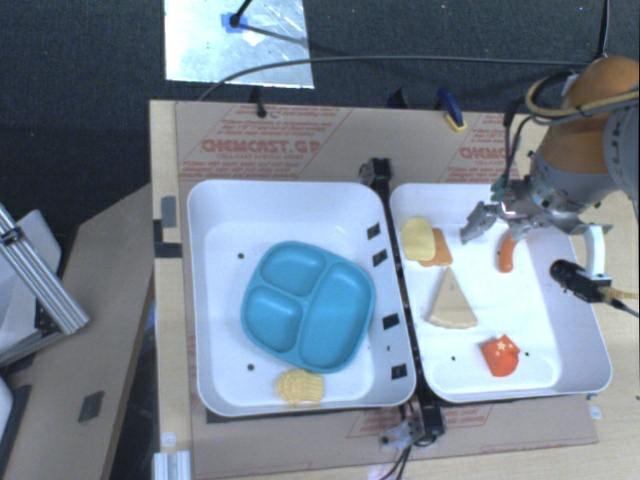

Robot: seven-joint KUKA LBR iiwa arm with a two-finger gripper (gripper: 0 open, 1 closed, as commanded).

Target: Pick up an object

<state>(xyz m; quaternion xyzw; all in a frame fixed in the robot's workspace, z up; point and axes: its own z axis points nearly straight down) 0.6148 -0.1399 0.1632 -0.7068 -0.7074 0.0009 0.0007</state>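
Light is bright and even, seemingly from overhead. The white bins (300,203) nearly wash out, and shadows under the items are faint and short. A foil sheet (238,28) at the top glares patchily. The dark surround stays dim. Detail is soft and slightly grainy, and the arm (590,118) looks a little blurred.

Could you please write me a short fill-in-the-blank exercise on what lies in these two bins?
The blue divided plate lies in the ____ bin.
The yellow corn piece lies in the same bin as the ____.
The cheese wedge lies in the ____ bin.
The gripper hovers over the ____ bin, near the small orange carrot.

Missing words: left; plate; right; right
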